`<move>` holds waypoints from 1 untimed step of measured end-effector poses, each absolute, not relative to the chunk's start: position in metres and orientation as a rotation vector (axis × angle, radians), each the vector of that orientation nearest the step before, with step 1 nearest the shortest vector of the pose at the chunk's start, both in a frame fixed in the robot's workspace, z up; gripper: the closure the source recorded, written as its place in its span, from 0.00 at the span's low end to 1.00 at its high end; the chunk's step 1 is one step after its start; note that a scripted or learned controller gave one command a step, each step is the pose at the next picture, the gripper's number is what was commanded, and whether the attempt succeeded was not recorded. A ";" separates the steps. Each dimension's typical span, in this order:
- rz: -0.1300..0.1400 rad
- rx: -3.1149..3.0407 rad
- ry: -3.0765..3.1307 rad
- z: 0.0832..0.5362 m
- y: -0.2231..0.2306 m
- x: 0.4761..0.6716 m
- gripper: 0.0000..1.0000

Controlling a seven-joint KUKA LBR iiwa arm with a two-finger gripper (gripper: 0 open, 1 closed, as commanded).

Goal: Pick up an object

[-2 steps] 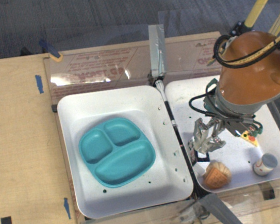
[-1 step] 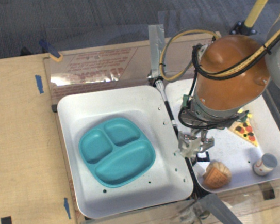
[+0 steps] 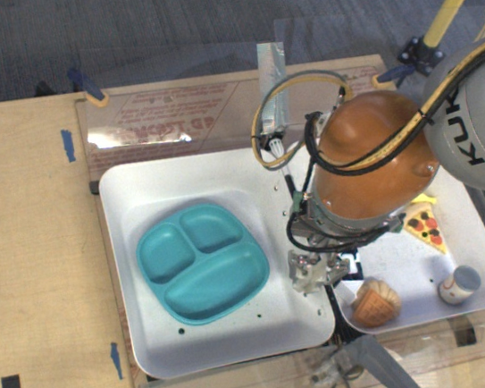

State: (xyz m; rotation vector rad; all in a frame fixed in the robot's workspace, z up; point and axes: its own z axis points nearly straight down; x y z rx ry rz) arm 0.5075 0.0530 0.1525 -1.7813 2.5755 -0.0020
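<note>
White letters "KU" read on the grey arm (image 3: 477, 131) at 3 o'clock, the rest cut off by the frame edge. Faint red print runs across the clear sheet (image 3: 169, 123) at 12 o'clock of the left bin, mirrored and too dim to read.

Two white bins sit side by side. The left bin (image 3: 127, 206) holds one teal tray (image 3: 203, 262) with three compartments, lying flat near its middle. The right bin (image 3: 482, 288) holds three things: one pizza slice (image 3: 426, 223) toy with dark dots, at 3 o'clock of the wrist; one brown ridged thing (image 3: 374, 302), perhaps a toy pastry, at 6 o'clock of the wrist; one small grey cup (image 3: 457, 285) at 3 o'clock of the brown thing, apart from it.

The orange band (image 3: 372, 155) covers the inner part of the right bin. The gripper (image 3: 313, 270) hangs over the right edge of the left bin, at 3 o'clock of the tray and apart from it. Whether its jaws are open or closed I cannot tell; the metal parts blur together.

Four blue tape bits mark the wooden bench (image 3: 36, 264).
</note>
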 end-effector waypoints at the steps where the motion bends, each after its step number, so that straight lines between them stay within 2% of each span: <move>1: 0.004 -1.186 2.908 0.098 0.131 0.479 1.00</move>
